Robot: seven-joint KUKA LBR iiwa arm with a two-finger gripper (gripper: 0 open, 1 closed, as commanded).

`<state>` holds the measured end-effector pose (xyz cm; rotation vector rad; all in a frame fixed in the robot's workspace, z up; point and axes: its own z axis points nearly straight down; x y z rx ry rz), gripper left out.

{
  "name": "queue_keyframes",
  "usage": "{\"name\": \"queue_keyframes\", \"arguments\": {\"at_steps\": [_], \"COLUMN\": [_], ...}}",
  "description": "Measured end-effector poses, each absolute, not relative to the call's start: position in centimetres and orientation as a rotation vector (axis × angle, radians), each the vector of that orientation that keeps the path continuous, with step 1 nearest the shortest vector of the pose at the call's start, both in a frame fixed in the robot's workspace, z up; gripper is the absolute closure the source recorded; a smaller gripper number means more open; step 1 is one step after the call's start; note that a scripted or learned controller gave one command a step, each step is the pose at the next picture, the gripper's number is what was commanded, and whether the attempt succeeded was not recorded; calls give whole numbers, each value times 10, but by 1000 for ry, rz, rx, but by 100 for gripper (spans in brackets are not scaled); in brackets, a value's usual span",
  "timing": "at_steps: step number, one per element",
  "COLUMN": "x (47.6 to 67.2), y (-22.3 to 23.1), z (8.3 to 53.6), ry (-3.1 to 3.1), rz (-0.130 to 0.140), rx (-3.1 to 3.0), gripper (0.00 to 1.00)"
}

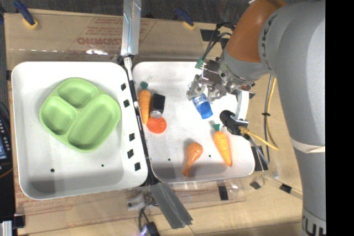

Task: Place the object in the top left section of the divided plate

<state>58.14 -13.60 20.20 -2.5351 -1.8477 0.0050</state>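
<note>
Blue object (203,107) in right bin (177,72), just below pincer (202,98), well right of green divided plate (81,113). Pincer state: cannot tell. Probably light, rigid, slick; grip across narrow middle.

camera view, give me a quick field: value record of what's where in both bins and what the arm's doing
left bin: green divided plate, three sections, nothing in them
right bin: carrot and black block near the left wall, orange-red round object just below them, orange drumstick-shaped toy low centre, second carrot low right
gripper: over the right bin's upper right, blue object between its fingers
task state: nothing placed on the plate yet
</note>
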Motion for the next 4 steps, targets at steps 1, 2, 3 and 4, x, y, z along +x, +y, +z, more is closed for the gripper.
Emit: {"name": "queue_keyframes", "arguments": {"at_steps": [1,2,3,4], "x": [503,578,523,537], "y": [-116,-55,28,82], "z": [209,283,266,279], "ry": [-2010,-2022,-1901,-2257], "rz": [4,1,9,5], "rx": [-2409,-2402,-2496,-2183], "gripper": [100,100,100,100]}}
